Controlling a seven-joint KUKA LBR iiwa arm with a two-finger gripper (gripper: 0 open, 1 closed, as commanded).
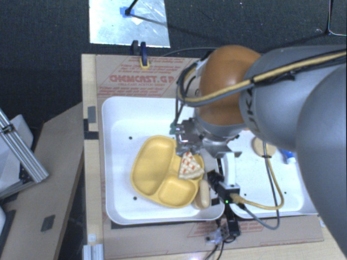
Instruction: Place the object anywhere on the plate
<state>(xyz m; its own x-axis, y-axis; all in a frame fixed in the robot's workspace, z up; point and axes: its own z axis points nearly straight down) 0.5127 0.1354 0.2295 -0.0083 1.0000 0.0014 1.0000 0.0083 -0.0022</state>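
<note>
A yellow divided plate [154, 169] lies in the left white bin [122, 129]. A toy pizza slice [190, 166], checkered red and cream, sits at the plate's right rim, partly over its right compartment. My gripper [184, 144] is directly above the slice's upper tip, and the arm's orange band and grey wrist hide much of it. Whether the slice is gripped or just lying under the gripper is hidden from this angle.
A beige bun-like piece [203, 195] rests against the plate's front right edge. The right bin [287, 199] holds a tan round object [262, 147] and a small blue item [288, 157], both half hidden by the arm. Cables hang at the front.
</note>
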